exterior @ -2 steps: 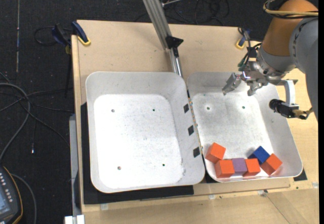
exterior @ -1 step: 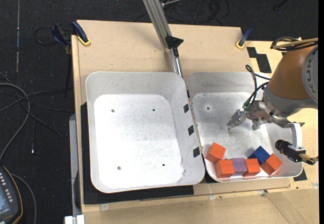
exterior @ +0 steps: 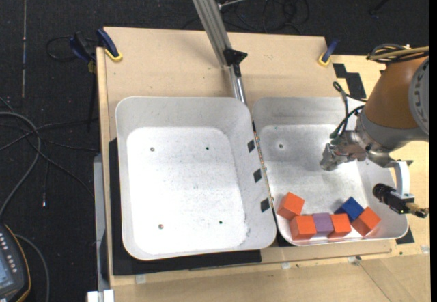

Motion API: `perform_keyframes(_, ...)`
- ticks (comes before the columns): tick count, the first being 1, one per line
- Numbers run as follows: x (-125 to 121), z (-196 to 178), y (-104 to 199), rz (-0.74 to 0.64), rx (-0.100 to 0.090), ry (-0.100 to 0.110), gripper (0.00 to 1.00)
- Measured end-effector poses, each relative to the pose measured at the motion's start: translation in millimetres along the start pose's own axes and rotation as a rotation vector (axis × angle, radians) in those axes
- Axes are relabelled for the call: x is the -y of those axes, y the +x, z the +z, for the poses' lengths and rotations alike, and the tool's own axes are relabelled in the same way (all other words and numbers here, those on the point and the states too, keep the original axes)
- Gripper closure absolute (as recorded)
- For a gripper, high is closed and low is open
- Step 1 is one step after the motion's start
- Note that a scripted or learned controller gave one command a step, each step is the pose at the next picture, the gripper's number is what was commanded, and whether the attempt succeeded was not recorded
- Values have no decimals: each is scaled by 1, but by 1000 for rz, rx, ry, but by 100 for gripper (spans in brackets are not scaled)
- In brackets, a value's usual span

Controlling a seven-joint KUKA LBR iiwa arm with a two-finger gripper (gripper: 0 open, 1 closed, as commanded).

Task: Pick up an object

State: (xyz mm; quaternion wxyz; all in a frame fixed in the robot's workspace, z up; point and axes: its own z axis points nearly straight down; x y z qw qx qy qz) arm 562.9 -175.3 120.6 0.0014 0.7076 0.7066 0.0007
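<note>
Several blocks lie along the front edge of the right bin (exterior: 293,131): an orange block (exterior: 291,204), a second orange one (exterior: 303,226), a purple block (exterior: 322,223), another orange block (exterior: 340,224), a blue block (exterior: 351,208) and an orange block (exterior: 367,221). My gripper (exterior: 330,158) hangs over the right side of that bin, above the bare floor and behind the blocks. No block sits at its tip.
The left bin (exterior: 136,116) lies beside the right one on the wooden bench. A metal pole (exterior: 208,10) slants down from the top to the bins' shared edge. Clamps sit at the bench's back corners (exterior: 109,48).
</note>
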Motion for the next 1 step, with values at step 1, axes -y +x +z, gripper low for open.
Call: perform_keyframes(1,-12,-11,-10,-2,0,0,100)
